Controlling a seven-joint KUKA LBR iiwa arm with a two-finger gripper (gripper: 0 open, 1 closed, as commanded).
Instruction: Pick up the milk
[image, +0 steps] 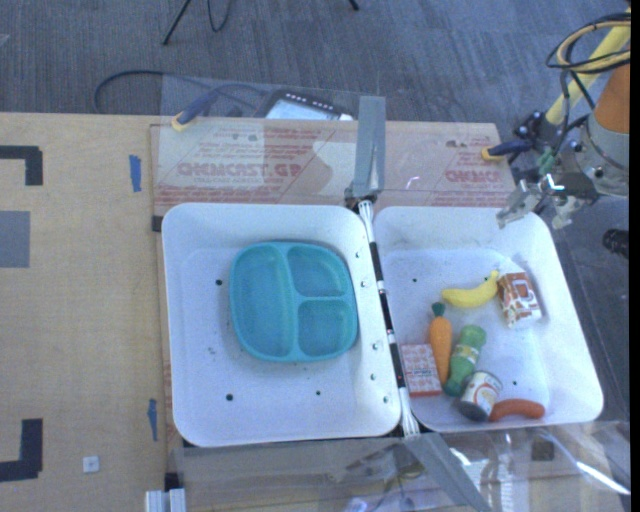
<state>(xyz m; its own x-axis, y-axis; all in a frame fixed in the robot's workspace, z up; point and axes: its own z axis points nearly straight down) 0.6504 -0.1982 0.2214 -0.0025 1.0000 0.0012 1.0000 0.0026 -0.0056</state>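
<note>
A wooden table (80, 330) carries two shallow white bins side by side, seen from above at a slant. The left bin (190, 390) holds a teal divided plate (295, 301) with three compartments, lying flat near its middle. The right bin (570, 370) holds a cluster of toy foods toward its near half: a small red-and-white box (420, 369) against the left wall, an orange carrot (440, 333) just beside it, a green bottle (465, 357) touching the carrot's right side, and a round can (481, 393) lying beside a red sausage (517, 409) at the near edge. A yellow banana (471, 294) lies farther back, and just to its right sits the milk (519, 299), a small brown-and-white carton, tilted, near the right wall. The pincer (534, 200) hovers over the far right corner of that bin, well apart from the milk; whether its fingers are apart or together cannot be told.
</note>
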